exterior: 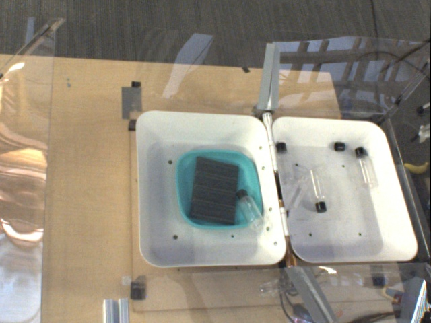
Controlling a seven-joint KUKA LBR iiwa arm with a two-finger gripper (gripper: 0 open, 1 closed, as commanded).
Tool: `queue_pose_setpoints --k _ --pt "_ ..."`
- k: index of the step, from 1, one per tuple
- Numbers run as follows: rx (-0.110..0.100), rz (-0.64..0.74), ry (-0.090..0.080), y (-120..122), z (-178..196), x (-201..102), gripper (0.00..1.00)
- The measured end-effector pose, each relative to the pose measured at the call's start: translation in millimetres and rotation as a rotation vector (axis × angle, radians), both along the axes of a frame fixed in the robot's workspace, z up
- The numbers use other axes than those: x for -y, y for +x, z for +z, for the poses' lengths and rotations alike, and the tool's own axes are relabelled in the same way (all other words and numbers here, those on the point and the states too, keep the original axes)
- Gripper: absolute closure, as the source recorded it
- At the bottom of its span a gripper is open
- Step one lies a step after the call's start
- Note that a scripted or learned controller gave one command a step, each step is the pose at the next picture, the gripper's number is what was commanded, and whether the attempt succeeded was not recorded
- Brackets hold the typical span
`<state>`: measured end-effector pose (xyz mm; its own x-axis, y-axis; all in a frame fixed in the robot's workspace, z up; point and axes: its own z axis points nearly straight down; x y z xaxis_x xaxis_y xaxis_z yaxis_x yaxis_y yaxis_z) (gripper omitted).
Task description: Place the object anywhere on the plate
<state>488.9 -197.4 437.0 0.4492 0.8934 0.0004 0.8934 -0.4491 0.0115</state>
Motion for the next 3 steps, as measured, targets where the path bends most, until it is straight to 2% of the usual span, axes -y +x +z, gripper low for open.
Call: queue_pose_setpoints --k 2,3 --pt "0.001 -0.287 0.003 -0.1 -0.2 -0.4 0.00" --pt "0.001 -0.332 0.004 -0.1 -0.3 -0.5 0.00"
